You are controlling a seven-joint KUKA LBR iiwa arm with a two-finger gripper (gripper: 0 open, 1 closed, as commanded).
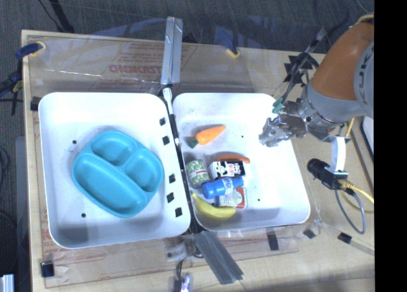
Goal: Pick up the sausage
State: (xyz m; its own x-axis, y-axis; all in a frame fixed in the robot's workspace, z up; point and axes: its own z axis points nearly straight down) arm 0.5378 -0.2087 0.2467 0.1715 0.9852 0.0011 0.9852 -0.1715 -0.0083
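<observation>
Sausage mostly hidden in the right bin's clutter

Only the sausage's (236,158) red edge shows behind a milk carton (227,169); the gripper (272,133) hovers mid-right over bare floor, finger spread unclear.

sausage (236,158): mostly hidden under the black-and-white carton (227,169), just a reddish sliver showing
banana (213,210): partly covered by the blue bottle (222,187)
hand (271,133): too blurred to read its fingers
</observation>
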